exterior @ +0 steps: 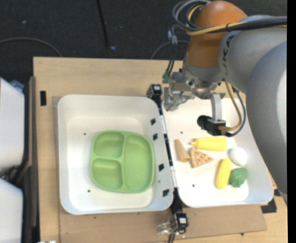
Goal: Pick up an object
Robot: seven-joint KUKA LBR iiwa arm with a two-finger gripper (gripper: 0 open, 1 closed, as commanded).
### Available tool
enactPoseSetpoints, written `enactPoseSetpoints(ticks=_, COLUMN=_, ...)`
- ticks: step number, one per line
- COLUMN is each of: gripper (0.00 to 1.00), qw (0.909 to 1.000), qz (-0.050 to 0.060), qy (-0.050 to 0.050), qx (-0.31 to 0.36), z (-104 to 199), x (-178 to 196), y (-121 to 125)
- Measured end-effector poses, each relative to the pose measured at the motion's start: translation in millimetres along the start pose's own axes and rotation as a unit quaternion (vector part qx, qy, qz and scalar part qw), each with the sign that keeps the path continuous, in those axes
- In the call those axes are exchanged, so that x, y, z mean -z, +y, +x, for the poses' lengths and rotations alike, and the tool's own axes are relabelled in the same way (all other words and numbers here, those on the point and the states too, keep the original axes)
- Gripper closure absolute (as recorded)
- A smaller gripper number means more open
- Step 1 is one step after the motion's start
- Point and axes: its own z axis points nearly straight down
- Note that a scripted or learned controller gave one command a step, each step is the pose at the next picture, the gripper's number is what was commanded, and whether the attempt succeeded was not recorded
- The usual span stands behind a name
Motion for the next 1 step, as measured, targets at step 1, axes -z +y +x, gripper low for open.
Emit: enactPoseSetpoints(ticks=1, gripper=1.00, qw=1.0000, qz=0.000, qy=0.000, qx=0.000, z=53.5, x=-6.3, y=9.5)
